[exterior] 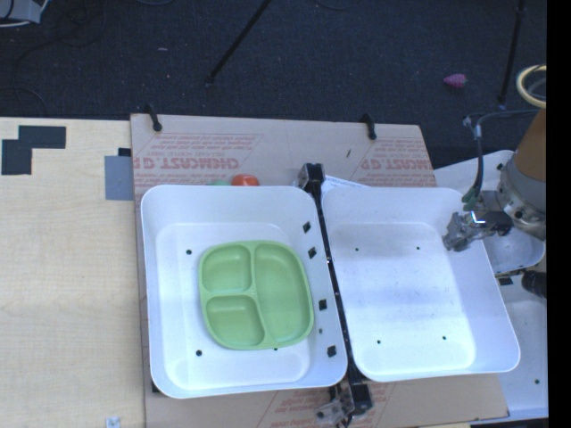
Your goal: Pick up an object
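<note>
A light green plate [255,294] with three compartments lies flat in the middle of the left bin [169,239]. My gripper [458,231] hangs at the right edge of the right bin [500,346], far from the plate, with the arm's orange band above it at the frame's right side. The gripper is small and dark against the bin wall. Nothing shows beneath it on the bin floor.
A small orange-red object [244,181] and a bit of green [217,183] peek out behind the left bin's back wall, on the cardboard sheet [268,154]. A black divider bar [323,275] runs between the bins. Wooden bench top [62,283] lies to the left.
</note>
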`<state>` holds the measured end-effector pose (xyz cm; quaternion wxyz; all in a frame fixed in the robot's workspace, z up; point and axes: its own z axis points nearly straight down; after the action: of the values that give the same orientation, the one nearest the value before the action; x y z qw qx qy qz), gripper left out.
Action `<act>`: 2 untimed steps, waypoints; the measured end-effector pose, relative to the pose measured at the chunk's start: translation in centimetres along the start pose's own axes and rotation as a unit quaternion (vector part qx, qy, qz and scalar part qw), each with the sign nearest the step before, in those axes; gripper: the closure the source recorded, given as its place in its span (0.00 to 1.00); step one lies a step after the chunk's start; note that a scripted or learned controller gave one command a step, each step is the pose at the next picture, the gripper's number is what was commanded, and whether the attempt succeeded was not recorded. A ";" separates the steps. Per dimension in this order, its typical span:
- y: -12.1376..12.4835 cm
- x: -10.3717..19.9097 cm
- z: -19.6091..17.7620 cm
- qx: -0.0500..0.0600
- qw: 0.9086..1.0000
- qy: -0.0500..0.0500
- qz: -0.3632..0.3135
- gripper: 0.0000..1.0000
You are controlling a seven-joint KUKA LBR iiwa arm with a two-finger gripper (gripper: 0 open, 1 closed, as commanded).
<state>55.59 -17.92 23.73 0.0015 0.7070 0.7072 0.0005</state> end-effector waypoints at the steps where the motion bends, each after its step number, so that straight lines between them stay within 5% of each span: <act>1: 0.0 5.4 1.2 0.003 1.000 0.002 -0.002 1.00; 2: -0.9 11.2 1.8 0.004 1.000 0.002 -0.002 1.00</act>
<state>54.66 -6.70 21.95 -0.0027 0.7057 0.7085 -0.0004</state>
